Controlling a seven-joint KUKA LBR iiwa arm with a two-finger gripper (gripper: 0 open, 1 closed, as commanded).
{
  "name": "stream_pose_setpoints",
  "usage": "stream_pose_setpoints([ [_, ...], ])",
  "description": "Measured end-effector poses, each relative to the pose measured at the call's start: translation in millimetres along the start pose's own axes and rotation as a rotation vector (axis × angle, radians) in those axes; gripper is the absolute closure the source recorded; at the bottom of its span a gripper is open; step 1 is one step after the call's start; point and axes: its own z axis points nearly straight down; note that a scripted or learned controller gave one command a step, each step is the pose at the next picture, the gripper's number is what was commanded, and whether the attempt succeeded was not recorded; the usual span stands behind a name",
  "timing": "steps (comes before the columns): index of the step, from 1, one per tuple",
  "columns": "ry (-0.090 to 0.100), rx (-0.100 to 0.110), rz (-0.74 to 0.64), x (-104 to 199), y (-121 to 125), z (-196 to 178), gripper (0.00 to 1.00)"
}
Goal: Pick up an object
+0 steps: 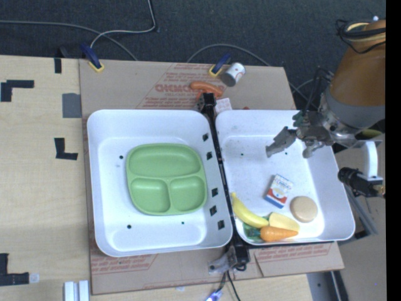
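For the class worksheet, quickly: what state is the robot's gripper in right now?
Gripper: open, holding nothing, poised over the right bin, up-left of the small box.

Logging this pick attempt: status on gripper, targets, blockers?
Gripper open, nothing between its fingers, over right bin. Small box, round bun, banana, carrot lie in its near corner. Green tray in left bin. No blockers.

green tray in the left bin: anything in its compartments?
Empty. The green tray lies flat in the left bin, and all three compartments show bare green plastic. The food items sit in the right bin.
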Motion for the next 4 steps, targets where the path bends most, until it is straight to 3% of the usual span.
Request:
stream_pose_setpoints([
  [1, 0.000, 0.001, 0.001, -51, -4, 67, 0.00],
  [3, 0.002, 0.003, 0.001, -63, -18, 177, 0.00],
  [4, 0.000, 0.001, 0.002, -106, -37, 179, 0.00],
])
